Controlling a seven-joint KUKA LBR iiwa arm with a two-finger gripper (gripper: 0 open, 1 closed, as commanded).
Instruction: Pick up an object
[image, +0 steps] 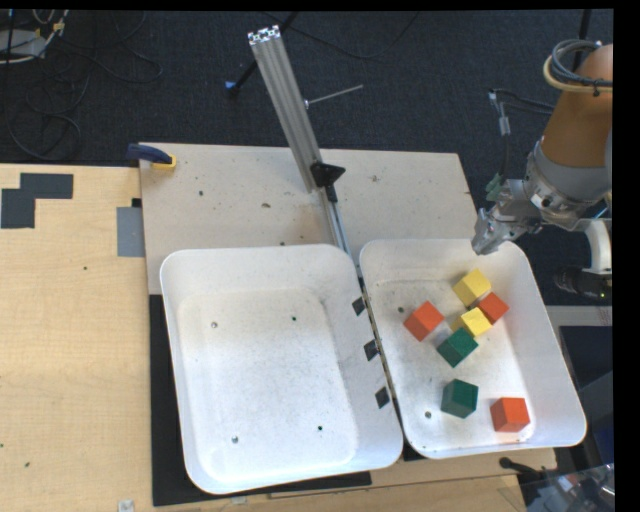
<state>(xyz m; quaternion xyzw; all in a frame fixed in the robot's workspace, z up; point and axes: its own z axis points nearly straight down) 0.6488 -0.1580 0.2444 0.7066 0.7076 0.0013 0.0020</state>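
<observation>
Hovering fingers (488, 238) at right bin (560, 380) far rim (state unclear, perhaps closed), coloured blocks (465, 330) below

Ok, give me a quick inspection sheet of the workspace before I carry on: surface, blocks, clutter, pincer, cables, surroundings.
Surface: two white bins side by side, left bin, right bin, on a pale board.
Job's things: seven blocks in the right bin: two yellow, three orange-red, two green.
Clutter: small blue-and-yellow item at the board's far left corner.
Grippers: pincer above the right bin's far rim, nothing seen in it.
Cables: loose cables on the dark floor.
Surroundings: slanted aluminium rail; wooden bench on the left.
</observation>
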